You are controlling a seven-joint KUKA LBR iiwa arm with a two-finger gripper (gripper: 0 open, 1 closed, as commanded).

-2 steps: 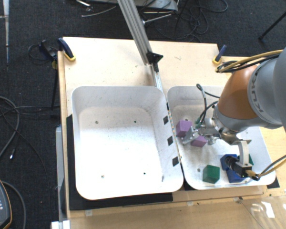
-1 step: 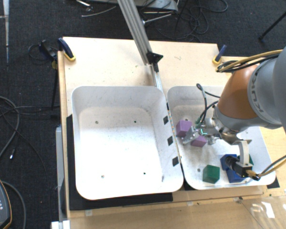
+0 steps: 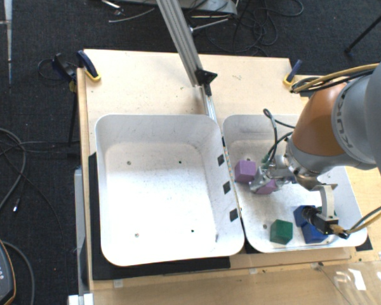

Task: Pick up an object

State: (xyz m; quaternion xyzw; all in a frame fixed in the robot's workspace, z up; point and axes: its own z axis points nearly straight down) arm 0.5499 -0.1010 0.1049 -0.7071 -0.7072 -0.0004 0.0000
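Jaws: can't tell open or closed, wrist blocks them. Gripper (image 3: 271, 178) sits low in the right bin (image 3: 254, 127), near bin centre, right against two purple blocks. One purple block (image 3: 245, 171) at gripper's 9 o'clock, faceted, matte, looks touching or just beside the tool. Second purple block (image 3: 265, 187) at gripper's 6 o'clock, partly hidden under the metal tool body; cannot tell if it is between the fingers.

Rest of right bin: green block (image 3: 281, 231) at 6 o'clock near the front wall, cube-like, matte. Blue block (image 3: 308, 225) at 5 o'clock in the front right corner, partly covered by a black fitting on the arm cabling. Green and blue near each other, apart from the purple pair.

Left bin (image 3: 108, 170): shallow, white, rounded corners, floor scuffed with dark specks. The two bins meet at a shared rim with small black marks.

Arm (image 3: 343, 126): grey shell, orange band, cables looping off it, comes in from 3 o'clock.

Bench (image 3: 146, 81): pale wood board, yellow-tipped clamps at the back corners, slanted aluminium rail (image 3: 178, 30) running to 12 o'clock. Dark carpet floor around, loose black cables.
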